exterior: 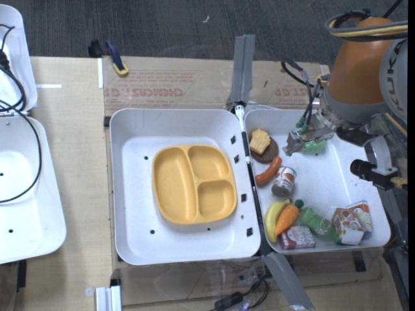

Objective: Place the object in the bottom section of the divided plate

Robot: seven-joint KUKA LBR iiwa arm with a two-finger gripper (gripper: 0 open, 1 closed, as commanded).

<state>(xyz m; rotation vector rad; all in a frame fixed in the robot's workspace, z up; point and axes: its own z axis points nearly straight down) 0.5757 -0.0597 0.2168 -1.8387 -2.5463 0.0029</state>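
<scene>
The yellow divided plate (193,184) lies in the left bin (130,193), with one long section on its left and two smaller ones on its right, all bare. My gripper (297,142) is low over the upper part of the right bin (363,186), well to the right of the plate. A small green thing (316,146) shows right beside the gripper; whether it is held is unclear. Just left of the gripper sits a waffle-topped brown patty (262,145).
More toy food fills the right bin: a sausage (268,171), a can (284,181), a banana (272,219), a carrot (288,218), a green packet (317,222), a red box (298,238) and a carton (353,224). The divider wall (245,167) separates the bins.
</scene>
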